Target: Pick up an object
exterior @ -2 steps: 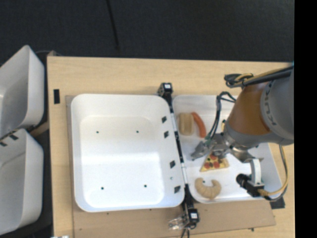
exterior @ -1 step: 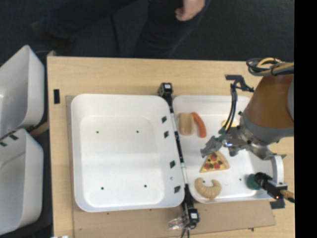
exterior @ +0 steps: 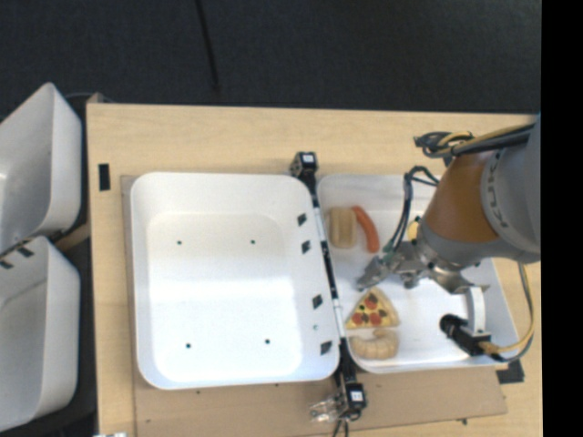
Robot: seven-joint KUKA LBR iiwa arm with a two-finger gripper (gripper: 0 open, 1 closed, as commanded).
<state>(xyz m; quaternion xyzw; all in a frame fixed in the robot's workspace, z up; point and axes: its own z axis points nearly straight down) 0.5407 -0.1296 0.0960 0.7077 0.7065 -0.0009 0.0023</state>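
The right bin (exterior: 364,188) holds a pizza slice (exterior: 373,310), a pale croissant (exterior: 375,343) below it, a tan bread piece (exterior: 342,228) and an orange-red sausage (exterior: 368,229). My gripper (exterior: 376,273) reaches in from the right and hovers just above the pizza slice's top edge, below the bread and the sausage. I see nothing between its fingers.
The left bin (exterior: 146,244) sits beside the right one, with a divider ridge (exterior: 321,262) between them. Two white containers (exterior: 32,171) stand off the bench at the far left. The arm's grey and orange body (exterior: 474,208) covers the right bin's right side.
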